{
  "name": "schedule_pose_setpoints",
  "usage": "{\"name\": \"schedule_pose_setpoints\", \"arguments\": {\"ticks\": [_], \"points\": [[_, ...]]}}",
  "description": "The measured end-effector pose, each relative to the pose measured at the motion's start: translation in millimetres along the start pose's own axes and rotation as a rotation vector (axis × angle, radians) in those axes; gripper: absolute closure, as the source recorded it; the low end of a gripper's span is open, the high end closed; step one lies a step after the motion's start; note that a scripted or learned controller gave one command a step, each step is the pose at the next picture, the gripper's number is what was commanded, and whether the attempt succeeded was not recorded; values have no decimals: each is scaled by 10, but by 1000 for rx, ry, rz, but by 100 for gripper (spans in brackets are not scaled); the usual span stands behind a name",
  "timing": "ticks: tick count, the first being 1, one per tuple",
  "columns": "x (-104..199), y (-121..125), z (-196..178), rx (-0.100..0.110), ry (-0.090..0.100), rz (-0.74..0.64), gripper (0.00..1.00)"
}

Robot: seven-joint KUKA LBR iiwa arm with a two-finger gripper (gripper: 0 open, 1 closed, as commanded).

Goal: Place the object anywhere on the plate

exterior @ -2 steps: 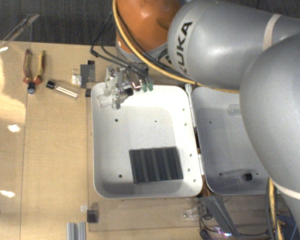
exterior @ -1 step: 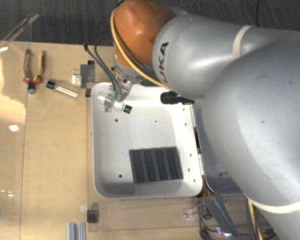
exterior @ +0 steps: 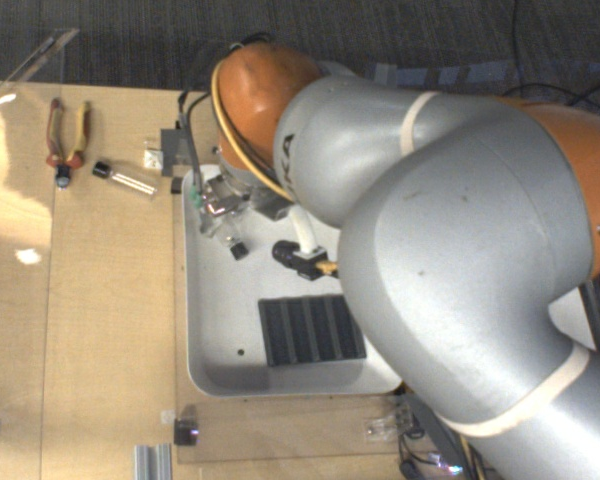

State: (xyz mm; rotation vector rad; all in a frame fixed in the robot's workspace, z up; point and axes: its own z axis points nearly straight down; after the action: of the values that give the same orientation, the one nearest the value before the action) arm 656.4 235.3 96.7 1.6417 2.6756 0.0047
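In the camera view, the grey arm with its orange band reaches in from the right and covers much of the scene. Its two-finger gripper hangs low over the upper left part of a shallow white plastic bin, close to the bin's left wall. The metal tip is blurred and partly hidden under the wrist, so I cannot tell whether it stands open or closed, and nothing shows clearly clamped in it.

A small black block is on the white floor just below the gripper's tip; whether the two touch cannot be made out. A flat black rectangular plate with raised ribs lies on the bin floor nearer the lower wall, well apart from the block and with nothing on it. A tiny dark speck sits on the floor just left of the plate.

Outside the bin, on the pale wooden bench, red-handled pliers lie near the upper left, with a small clear tube with a black cap beside them.
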Motion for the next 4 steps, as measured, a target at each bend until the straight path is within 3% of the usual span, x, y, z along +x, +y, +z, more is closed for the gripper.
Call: {"name": "schedule_pose_setpoints", "arguments": {"ticks": [1,2,3,4], "points": [[-174,64,-885,-5,-1,-423,100],[-47,53,-1910,-5,-1,-369,100],[14,-128,-426,2,1,-14,100],[-170,63,-991,-3,-1,-326,100]]}}
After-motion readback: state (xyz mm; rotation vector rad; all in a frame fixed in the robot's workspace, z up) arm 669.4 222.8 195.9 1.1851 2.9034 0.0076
